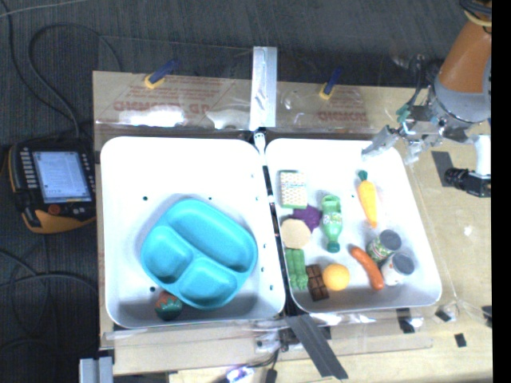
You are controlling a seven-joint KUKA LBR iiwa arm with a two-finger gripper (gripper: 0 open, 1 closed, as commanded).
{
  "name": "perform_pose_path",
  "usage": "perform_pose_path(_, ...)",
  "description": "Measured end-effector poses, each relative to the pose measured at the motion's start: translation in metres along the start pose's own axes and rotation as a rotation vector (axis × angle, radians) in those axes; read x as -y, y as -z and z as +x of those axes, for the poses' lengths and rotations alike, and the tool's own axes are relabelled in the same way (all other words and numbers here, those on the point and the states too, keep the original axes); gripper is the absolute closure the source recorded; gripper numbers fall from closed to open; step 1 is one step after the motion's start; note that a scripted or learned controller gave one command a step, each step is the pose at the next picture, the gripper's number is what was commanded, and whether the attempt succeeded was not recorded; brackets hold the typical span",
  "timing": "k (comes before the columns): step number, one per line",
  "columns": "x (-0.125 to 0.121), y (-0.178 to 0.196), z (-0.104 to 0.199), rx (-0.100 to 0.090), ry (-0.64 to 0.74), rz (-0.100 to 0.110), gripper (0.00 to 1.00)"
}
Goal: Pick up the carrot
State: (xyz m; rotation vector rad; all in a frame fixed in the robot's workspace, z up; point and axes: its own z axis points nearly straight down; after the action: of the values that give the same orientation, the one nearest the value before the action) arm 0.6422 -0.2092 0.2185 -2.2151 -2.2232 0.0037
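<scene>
The carrot [367, 199] lies in the right bin [427, 254], below and slightly left of the gripper [399, 138], well apart from it. Its green top points toward the bin's far wall; its orange body runs toward the near side. The gripper sits above the right bin's far right corner, at the rim. Nothing is visible between its fingers; whether they are spread or closed cannot be told at this resolution.

Further from the gripper, a green bottle [332, 222] lies left of the carrot. A red-orange chili-shaped piece [367, 266] lies nearer the bin's front wall, with two small cans [394, 254] just beside it on the right. An orange [336, 278] rests beside a brown chocolate bar [315, 282]. A checked box [293, 188], a purple piece [305, 216], a tan round piece [295, 233] and a green ridged piece [296, 268] line the bin's left side.

The left bin [120, 174] holds a blue divided tray [200, 251], with a small red and green item [167, 303] at its near corner.
</scene>
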Motion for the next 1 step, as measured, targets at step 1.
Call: perform_pose_path(1, 0.0523, -0.1138, -0.0017, -0.01, -0.135, -0.004, 0.0)
